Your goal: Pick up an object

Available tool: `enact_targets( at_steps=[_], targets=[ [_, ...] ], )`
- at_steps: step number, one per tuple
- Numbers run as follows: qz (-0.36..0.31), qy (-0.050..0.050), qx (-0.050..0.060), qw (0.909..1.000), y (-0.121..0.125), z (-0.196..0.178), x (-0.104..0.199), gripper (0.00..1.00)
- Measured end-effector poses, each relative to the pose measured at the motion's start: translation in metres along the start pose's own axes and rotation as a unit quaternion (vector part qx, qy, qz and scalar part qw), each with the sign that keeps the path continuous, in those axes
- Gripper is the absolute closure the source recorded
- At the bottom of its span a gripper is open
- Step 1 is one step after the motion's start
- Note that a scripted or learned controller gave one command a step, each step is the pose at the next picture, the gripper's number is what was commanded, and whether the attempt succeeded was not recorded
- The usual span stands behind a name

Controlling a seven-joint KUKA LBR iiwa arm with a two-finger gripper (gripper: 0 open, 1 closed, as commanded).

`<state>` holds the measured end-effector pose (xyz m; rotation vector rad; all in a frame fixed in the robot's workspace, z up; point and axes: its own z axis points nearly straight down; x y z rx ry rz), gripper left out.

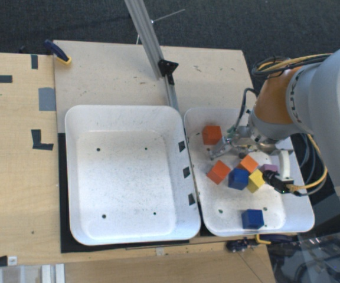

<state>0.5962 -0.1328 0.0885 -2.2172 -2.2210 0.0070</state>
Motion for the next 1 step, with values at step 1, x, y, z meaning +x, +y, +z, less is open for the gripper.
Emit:
enact_targets(
  at_steps=[1],
  targets=[
    [-0.001,0.001,-0.001,1.0,0.001,-0.0127,0.0009,1.0]
  ],
)
